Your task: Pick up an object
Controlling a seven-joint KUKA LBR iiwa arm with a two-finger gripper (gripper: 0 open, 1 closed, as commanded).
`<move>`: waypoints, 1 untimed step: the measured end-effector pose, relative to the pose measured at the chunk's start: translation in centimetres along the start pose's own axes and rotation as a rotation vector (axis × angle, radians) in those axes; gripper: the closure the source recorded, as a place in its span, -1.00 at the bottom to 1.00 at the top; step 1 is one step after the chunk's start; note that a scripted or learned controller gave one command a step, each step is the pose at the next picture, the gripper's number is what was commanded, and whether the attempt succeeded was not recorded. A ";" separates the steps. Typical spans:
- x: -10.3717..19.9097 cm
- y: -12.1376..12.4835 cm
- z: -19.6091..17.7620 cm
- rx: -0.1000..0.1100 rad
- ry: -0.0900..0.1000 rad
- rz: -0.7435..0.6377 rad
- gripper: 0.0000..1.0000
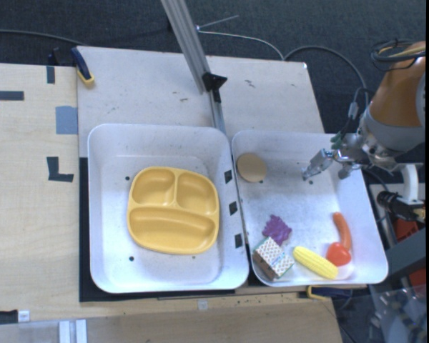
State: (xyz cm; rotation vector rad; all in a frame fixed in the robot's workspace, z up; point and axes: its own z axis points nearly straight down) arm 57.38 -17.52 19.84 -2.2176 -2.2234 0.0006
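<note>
Toward the right bin's [357,213] near edge we see a yellow plastic corn cob [315,261], beside a checkered block [274,257], purple cluster [277,228] and orange carrot [341,231]. Above the far right side, the metal two-finger gripper [316,168] hangs with fingers slightly apart, holding nothing.

Yellow divided plate [174,210] in left bin [100,191]; yellow-tipped blue clamp [82,67] on bench [143,91].

Even, bright overhead light; soft short shadows under the yellow divided plastic plate [174,209]. Slightly soft focus throughout, no glare.
</note>
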 end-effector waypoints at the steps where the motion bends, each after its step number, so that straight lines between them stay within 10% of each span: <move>1: 5.7 -5.6 11.2 -0.001 -0.002 0.002 -1.00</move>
